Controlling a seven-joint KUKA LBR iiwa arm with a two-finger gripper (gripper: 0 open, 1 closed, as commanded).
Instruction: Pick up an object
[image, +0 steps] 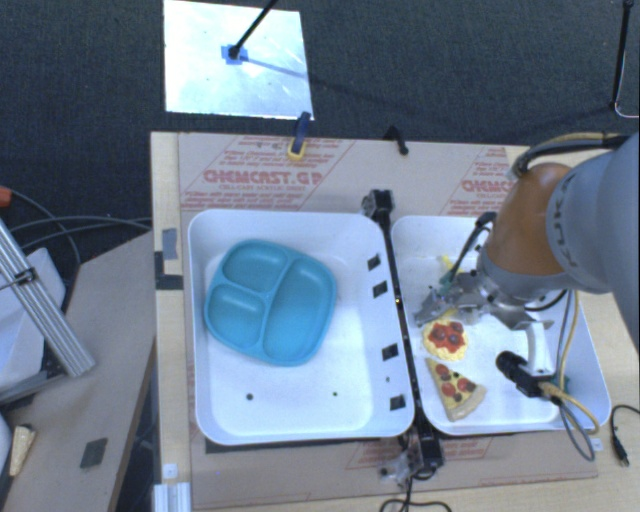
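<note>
Two toy pizza pieces lie in the right bin (575, 405): a roundish one (446, 340) with red dots, and a triangular slice (456, 388) nearer the front wall. My gripper (440, 302) hangs low over the right bin, just above and left of the roundish piece, close to the bin's left wall. A small yellow-green object (449, 266) peeks out behind the gripper. I see nothing held between the fingers.
The left bin (345, 400) holds a blue divided plate (269, 301) at its left centre. A black divider with clips (392, 320) separates the bins. The arm's grey and orange body (560, 225) covers the right bin's back right. Cables (570, 400) trail along its right side.
</note>
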